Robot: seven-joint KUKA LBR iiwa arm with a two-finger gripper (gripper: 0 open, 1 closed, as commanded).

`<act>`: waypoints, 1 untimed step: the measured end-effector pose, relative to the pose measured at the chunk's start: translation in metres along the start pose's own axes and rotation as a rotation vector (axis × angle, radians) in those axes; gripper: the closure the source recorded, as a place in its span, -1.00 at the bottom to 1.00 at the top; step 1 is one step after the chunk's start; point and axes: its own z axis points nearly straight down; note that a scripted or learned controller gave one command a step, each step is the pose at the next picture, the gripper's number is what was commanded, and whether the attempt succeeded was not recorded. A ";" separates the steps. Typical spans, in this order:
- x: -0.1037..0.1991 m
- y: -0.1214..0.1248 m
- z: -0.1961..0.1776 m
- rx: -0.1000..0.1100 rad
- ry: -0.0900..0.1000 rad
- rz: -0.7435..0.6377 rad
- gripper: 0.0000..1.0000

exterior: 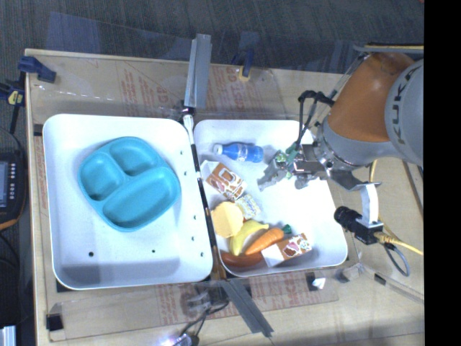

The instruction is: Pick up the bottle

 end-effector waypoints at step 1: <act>-0.051 0.080 -0.011 -0.003 -0.001 0.044 -1.00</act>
